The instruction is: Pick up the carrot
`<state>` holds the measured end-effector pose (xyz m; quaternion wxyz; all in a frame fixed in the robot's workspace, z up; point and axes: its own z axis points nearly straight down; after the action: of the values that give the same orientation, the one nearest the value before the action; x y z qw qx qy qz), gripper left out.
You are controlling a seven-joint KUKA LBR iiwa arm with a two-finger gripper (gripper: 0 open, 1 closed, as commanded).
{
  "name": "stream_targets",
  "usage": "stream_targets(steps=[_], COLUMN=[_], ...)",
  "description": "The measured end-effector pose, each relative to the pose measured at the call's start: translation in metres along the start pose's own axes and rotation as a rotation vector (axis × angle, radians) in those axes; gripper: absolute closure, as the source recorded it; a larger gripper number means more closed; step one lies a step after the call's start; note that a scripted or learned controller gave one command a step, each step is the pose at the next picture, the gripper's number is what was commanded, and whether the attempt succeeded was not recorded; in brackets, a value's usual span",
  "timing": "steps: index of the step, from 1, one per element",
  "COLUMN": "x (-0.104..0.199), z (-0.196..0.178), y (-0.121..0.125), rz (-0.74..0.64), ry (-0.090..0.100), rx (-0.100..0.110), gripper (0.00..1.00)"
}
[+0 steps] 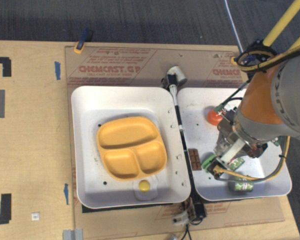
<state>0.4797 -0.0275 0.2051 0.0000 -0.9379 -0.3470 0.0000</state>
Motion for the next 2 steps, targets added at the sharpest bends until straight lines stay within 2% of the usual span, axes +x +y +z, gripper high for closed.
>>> stream_targets(steps=[1, 2], x=[0.016, 0.0104], z=[0.021, 0.0209], y=[-0.0204, -0.0132], rz=[-0.353, 0.128], ry=[-0.002, -0.001], rx=[0.005, 0.001], gripper=[1.0, 1.0])
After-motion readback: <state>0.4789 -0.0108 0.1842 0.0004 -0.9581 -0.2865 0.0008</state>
